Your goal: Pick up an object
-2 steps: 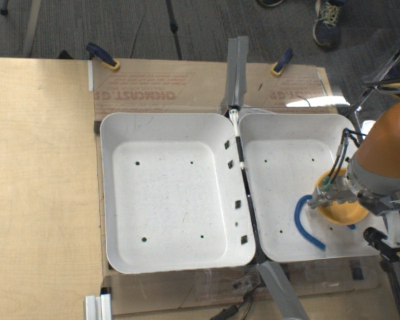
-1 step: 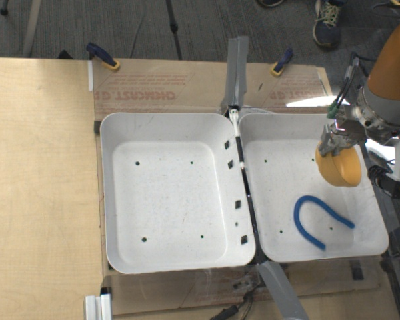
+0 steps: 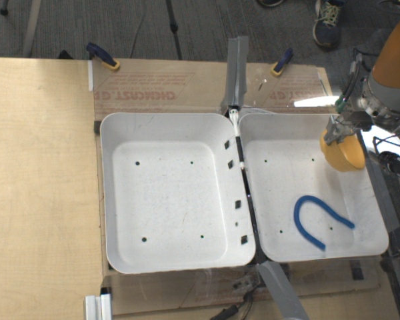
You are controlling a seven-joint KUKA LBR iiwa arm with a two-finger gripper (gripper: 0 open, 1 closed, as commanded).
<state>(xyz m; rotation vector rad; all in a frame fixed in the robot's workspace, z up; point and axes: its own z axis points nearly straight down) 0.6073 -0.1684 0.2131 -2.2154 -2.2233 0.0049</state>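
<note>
Two white bins side by side on my feed, and the action's all in the right bin [image 3: 280, 242]. My gripper [image 3: 338, 133] sits at that bin's far right edge, clamped on a yellow-orange object [image 3: 347, 155] that shows between and just below its fingers. A curved blue piece [image 3: 315, 216] lies on the same bin's floor, nearer the front, well apart from the gripper.
</note>
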